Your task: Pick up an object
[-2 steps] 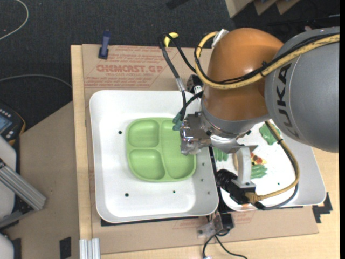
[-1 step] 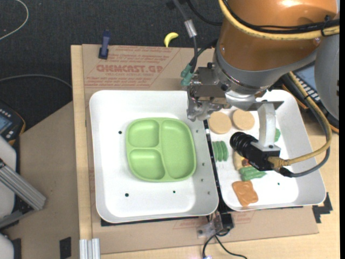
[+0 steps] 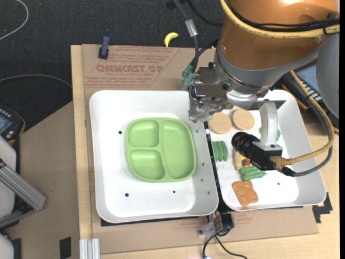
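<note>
The right bin [image 3: 304,190] holds two tan round biscuits [image 3: 220,124] [image 3: 243,120] side by side near its back. A green ridged piece [image 3: 219,150] lies by the bin's left wall. A second green piece [image 3: 252,172] sits further forward, and an orange-brown toast-like piece [image 3: 245,192] lies near the front. My gripper [image 3: 197,110] hangs low at the back of the strip between the two bins, just left of the biscuits. Nothing is visibly held in it. The big grey and orange arm hides the right bin's back part.
In the left bin [image 3: 102,144] a light green divided plate [image 3: 160,148] lies in the middle. A yellow object [image 3: 171,38] and a blue clip [image 3: 104,45] lie beyond the bins on the board's far edge.
</note>
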